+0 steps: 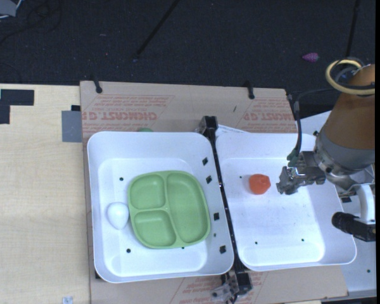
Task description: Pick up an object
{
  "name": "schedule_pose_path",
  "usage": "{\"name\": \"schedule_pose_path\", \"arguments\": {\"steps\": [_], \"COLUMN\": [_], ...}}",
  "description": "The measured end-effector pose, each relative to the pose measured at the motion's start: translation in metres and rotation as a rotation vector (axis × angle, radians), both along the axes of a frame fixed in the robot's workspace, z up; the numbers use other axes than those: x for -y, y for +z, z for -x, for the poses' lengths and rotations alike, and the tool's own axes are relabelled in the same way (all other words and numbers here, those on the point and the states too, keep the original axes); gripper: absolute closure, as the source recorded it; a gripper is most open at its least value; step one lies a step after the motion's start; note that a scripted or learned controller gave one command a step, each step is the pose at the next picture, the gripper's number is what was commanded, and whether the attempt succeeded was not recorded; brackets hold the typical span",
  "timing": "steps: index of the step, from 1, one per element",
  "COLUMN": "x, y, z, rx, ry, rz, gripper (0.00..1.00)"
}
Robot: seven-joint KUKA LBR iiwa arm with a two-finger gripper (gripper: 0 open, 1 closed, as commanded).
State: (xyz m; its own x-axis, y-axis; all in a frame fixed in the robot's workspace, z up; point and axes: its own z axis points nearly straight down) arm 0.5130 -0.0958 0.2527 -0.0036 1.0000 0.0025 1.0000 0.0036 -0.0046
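Bench [31, 195]: pale wood surface lying along the left of the camera view, carrying a brown cardboard sheet [177, 106] with red reversed print, on which both bins are sitting.
Arm [351, 122]: reaching in from the right, its orange band showing above a grey wrist, with black cabling looping beside it; it is hanging over the right edge of the right bin.
Left bin [104, 154]: shallow, white, sitting on the cardboard and meeting the right bin along a dark centre divider.
Right bin [278, 249]: shallow, white, just beside the left bin, its floor lightly speckled.
Green tray [169, 209]: three-compartment plate lying flat in the middle of the left bin, turned slightly askew.
White egg-shaped object [118, 215]: resting on the left bin floor, touching or just beside the tray's left edge.
End effector [291, 181]: positioned over the right bin's upper right area, pointing left toward the orange object; finger state cannot be judged from this view, the tips being dark and blurred.
Orange object [259, 183]: small, rounded, lying on the floor of the right bin near its upper centre, just left of the end effector and apart from it.
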Motion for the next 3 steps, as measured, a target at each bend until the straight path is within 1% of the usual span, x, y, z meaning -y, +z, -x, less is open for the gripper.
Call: {"name": "schedule_pose_path", "arguments": {"steps": [1,2,3], "x": [-0.061,-0.102,-0.157], "y": [-0.004,-0.009,-0.006], "z": [-0.015,-0.023,-0.025], "rx": [0.001,0.001,0.001], "ry": [0.002,0.000,0.001], "rz": [0.000,0.001,0.001], "gripper": [1.00,1.00,1.00]}}
